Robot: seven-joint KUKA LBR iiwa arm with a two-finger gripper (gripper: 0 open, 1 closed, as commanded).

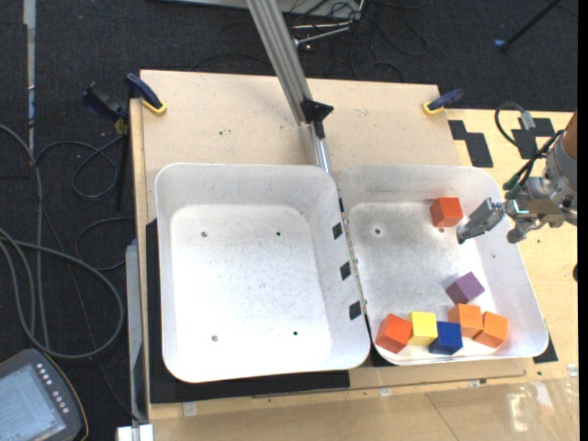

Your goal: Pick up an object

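Blocks, small and matte with crisp edges, lie in the right bin point(514, 274), a shallow white tray with rounded corners and a speckled floor. One orange cube point(446, 211) sits alone toward the bin's far right corner. A purple block point(466, 288) rests tilted, nearer the right rim. Along the near edge a cluster is packed close: an orange block point(395, 332), a yellow cube point(424, 325), a blue cube point(447, 337), and two more orange blocks point(480, 322) toward the near right corner. The left bin point(175, 246) shares the same white, speckled finish on the pale particleboard tabletop point(239, 118). The hand point(501, 220) hangs over the right bin's right rim, just beside the lone orange cube, its dark fingers spread apart and gripping nothing.
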